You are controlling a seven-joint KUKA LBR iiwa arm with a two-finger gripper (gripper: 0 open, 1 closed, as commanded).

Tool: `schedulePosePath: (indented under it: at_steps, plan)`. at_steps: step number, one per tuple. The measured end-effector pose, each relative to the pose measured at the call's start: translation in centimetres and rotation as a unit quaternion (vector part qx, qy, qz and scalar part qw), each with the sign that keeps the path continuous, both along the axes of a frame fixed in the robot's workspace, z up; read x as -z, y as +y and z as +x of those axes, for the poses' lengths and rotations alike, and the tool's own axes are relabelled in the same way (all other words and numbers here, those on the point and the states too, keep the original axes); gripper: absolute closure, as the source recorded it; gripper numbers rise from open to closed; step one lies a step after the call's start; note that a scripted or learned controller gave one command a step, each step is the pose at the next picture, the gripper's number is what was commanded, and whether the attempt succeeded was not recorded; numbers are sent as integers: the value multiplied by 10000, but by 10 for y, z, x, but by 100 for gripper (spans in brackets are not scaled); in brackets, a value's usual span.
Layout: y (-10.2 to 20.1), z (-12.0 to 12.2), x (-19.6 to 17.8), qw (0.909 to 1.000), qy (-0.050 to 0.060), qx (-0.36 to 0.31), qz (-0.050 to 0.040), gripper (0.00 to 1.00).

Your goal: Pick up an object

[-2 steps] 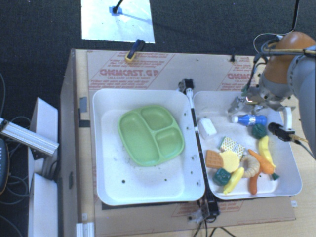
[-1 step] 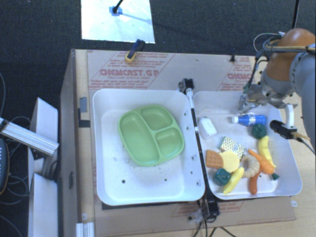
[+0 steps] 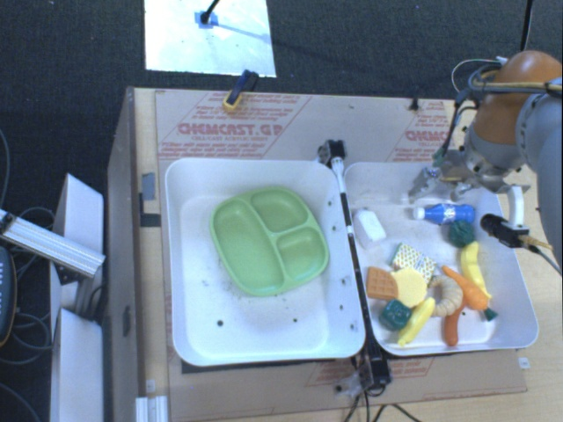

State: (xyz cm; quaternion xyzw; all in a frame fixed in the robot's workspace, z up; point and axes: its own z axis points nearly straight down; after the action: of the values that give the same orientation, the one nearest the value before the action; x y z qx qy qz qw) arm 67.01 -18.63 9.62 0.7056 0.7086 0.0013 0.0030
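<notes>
The right bin point(image 3: 519, 323) holds several toy foods. A blue bottle with a white label point(image 3: 444, 212) lies near its far side, with a dark teal piece point(image 3: 461, 232) and a yellow banana point(image 3: 473, 266) just in front of it. A white block point(image 3: 370, 227) lies by the bin's left wall. Nearer the front sit a checkered cracker point(image 3: 413, 258), an orange waffle point(image 3: 381, 283), a yellow disc point(image 3: 409, 286) and an orange carrot point(image 3: 466, 290). My gripper point(image 3: 425, 184) hangs over the bin's far part, just above and left of the bottle, open with nothing between its fingers.
The left bin point(image 3: 198, 323) holds a green divided plate point(image 3: 268, 240). A black divider rail point(image 3: 347, 236) runs between the bins. A black cable connector point(image 3: 500, 229) juts over the right bin's right wall. A yellow-handled tool point(image 3: 237, 90) lies on the bench behind the bins.
</notes>
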Motion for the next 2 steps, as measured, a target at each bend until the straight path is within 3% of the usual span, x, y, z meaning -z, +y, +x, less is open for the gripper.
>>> schedulePosePath:
  at_steps: [1,2]
  plan:
    - [24,-1,11,10000,18,1,12,0]
    - [25,-1,11,10000,18,4,11,0]
